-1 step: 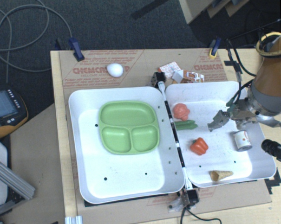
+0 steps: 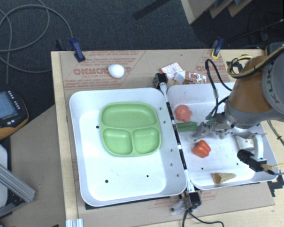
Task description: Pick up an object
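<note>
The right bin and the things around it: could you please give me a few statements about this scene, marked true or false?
1. The green divided plate lies in the left bin. True.
2. A white egg-shaped object sits inside the right bin. False: it rests on the bench board behind the left bin, outside both bins.
3. The gripper is over the right bin, beside a green object. True.
4. The orange-red pepper-like object lies on the green divided plate. False: it lies on the floor of the right bin.
5. A tan wedge-shaped piece lies near the right bin's front edge. True.
</note>
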`<state>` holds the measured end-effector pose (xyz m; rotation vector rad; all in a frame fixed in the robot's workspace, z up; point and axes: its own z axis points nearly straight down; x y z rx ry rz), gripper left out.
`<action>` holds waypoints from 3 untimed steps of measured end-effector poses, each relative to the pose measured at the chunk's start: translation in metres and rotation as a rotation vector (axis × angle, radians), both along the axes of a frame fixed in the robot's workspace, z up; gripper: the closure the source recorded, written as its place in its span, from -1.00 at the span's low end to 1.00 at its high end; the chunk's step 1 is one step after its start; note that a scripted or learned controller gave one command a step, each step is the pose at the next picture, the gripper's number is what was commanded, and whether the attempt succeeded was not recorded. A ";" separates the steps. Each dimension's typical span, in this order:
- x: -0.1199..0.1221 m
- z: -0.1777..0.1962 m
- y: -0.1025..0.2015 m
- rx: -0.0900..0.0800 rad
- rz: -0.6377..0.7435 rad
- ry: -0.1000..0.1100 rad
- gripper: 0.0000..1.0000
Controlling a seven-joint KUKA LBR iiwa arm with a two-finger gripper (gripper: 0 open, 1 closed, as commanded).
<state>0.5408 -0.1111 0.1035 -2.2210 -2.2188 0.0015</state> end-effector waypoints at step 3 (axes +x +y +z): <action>-0.004 0.081 0.098 0.000 0.003 -0.003 1.00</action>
